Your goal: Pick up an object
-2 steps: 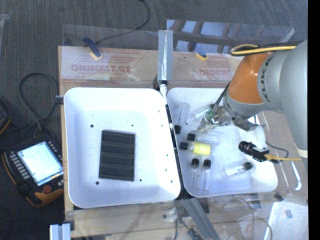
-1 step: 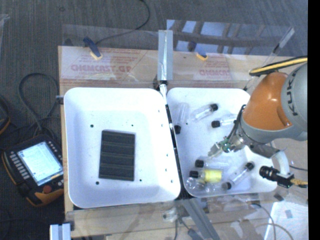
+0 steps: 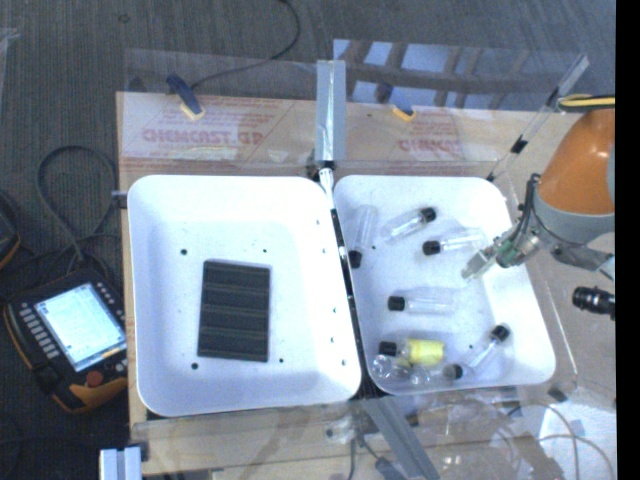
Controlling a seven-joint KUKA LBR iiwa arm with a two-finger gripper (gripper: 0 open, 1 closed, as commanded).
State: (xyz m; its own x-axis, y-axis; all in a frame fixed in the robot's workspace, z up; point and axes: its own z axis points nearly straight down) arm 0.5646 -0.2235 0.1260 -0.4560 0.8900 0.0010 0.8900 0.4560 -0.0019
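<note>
The right bin (image 3: 520, 368) holds several clear vials with black caps. One vial (image 3: 412, 222) lies near the back and another vial (image 3: 452, 242) beside it. A third vial (image 3: 422, 301) rests mid-bin. A yellow piece (image 3: 425, 350) lies among more vials at the front edge. My gripper (image 3: 488, 259) hangs over the right side of this bin, just right of the second vial, under the grey wrist and orange band (image 3: 590, 163). Nothing is visibly held in it. A black ribbed pad (image 3: 235, 310) lies flat in the left bin (image 3: 160, 208).
A teach pendant (image 3: 75, 333) with cables sits off the bench to the left. A metal post (image 3: 330, 118) stands at the back between the bins. A thin rod (image 3: 545, 113) slants up behind the arm at the back right.
</note>
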